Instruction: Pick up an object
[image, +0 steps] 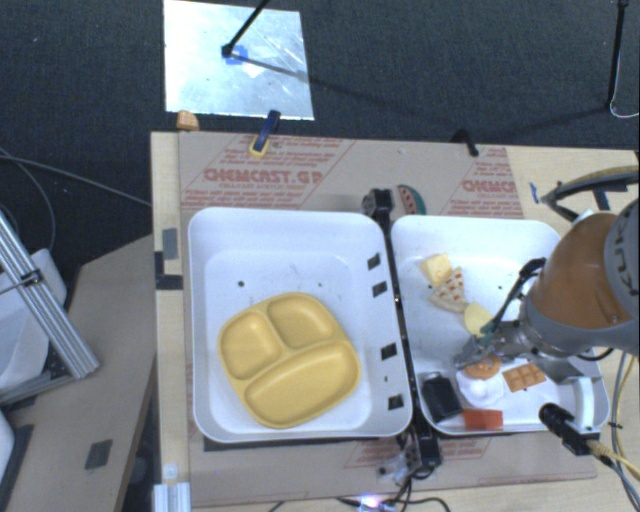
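Camera view showed my pincer (478, 352) low in the right bin (500, 235), over a round orange toy (482, 369); whether it gripped, I couldn't tell.

Two white bins: a left bin (215, 260) and a right bin (500, 240). One yellow divided plate (288, 357) with three compartments, at the left bin's six o'clock. In the right bin, about seven small items (some partly hidden): cheese wedge (436, 268), dotted wedge (451, 290), yellow round piece (477, 319), orange round piece (482, 369), waffle cracker (523, 377), black block (440, 396), red block (483, 419)
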